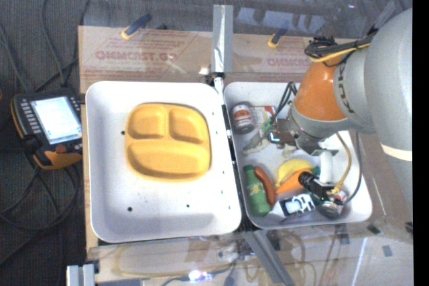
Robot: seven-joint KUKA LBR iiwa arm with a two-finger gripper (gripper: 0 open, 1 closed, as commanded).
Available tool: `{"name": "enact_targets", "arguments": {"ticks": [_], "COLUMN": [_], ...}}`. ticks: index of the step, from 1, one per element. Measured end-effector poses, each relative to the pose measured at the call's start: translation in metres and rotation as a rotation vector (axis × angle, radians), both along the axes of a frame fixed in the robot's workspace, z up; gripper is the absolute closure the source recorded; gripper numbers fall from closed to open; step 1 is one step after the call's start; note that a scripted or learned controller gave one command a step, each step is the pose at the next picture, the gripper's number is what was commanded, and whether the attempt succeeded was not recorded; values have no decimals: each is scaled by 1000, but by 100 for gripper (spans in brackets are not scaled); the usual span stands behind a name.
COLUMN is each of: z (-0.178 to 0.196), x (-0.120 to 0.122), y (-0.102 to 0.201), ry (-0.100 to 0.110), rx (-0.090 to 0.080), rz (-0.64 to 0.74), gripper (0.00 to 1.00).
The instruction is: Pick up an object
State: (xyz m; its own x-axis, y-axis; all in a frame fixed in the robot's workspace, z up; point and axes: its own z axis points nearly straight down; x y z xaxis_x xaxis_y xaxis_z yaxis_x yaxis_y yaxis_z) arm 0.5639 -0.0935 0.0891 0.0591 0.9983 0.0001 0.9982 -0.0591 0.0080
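— Cluttered surface [94,63], two white bins: yellow tray [169,141] left; can [242,118], green bottle [255,189], banana [293,170] right.
— Step?
— Reaching; gripper [276,136] low beside can. Finger state unclear. Next: centring over one object, closing.

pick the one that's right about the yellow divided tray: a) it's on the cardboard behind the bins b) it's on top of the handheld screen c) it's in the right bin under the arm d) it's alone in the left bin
d: the yellow divided tray lies flat in the left bin with nothing else beside it, while the small items such as the can and green bottle crowd the right bin.
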Motion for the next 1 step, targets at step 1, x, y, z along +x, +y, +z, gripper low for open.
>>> {"name": "enact_targets", "arguments": {"ticks": [1], "z": [54], "x": [23], "y": [-17], "ry": [11], "rx": [-1], "rz": [-111], "gripper": [0]}}
